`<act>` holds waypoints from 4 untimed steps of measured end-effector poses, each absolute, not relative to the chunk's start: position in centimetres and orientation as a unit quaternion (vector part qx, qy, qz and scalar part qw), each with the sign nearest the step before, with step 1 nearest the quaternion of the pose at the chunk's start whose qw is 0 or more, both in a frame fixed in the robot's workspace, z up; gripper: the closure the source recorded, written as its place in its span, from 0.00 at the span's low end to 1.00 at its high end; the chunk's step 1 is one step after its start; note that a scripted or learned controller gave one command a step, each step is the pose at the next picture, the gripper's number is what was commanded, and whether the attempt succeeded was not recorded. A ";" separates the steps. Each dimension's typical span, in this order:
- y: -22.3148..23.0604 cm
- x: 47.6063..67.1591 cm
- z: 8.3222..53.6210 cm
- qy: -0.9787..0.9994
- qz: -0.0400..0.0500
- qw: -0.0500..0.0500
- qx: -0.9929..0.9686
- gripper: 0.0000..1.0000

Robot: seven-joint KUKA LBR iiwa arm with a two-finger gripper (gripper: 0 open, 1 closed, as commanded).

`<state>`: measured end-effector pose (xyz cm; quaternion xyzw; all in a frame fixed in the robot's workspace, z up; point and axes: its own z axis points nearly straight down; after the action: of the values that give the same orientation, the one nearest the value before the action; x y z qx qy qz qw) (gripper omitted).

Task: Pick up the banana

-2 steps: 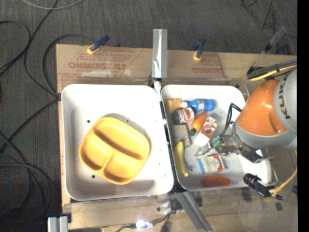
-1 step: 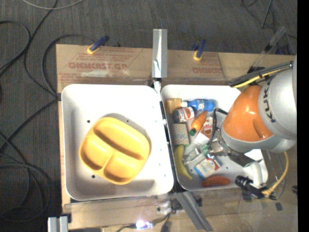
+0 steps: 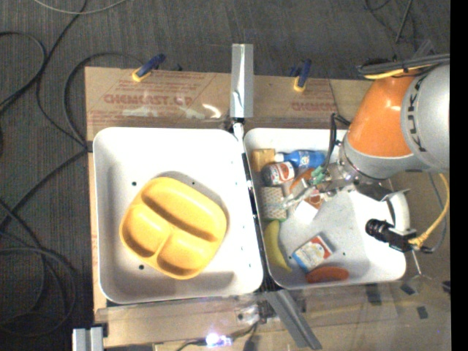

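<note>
The banana [image 3: 274, 244] is yellow-green and lies along the left wall of the right bin [image 3: 380, 269], in its front half. The grey arm with its orange band [image 3: 382, 123] reaches in from the right. My gripper [image 3: 311, 187] hangs over the middle of the right bin, up and to the right of the banana and apart from it. It sits among cluttered items, and I see nothing held in it.
In the right bin lie a can [image 3: 276, 172], a blue bottle [image 3: 304, 157], a mesh pad [image 3: 272, 204], a small carton [image 3: 314, 254] and a red sausage [image 3: 327, 274]. The left bin [image 3: 110, 159] holds a yellow divided plate [image 3: 174, 227].
</note>
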<state>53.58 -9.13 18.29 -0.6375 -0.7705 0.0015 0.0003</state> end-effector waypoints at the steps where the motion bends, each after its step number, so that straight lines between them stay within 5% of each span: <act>1: -10.9 48.7 8.9 -0.768 -0.002 -0.005 -0.641 0.00; 3: -10.8 48.7 8.9 -0.768 -0.002 -0.005 -0.641 0.00; 4: -3.3 48.4 18.3 -0.846 0.000 0.000 -0.533 0.00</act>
<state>48.43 -3.28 18.29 -0.5328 -0.8463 0.0003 0.0005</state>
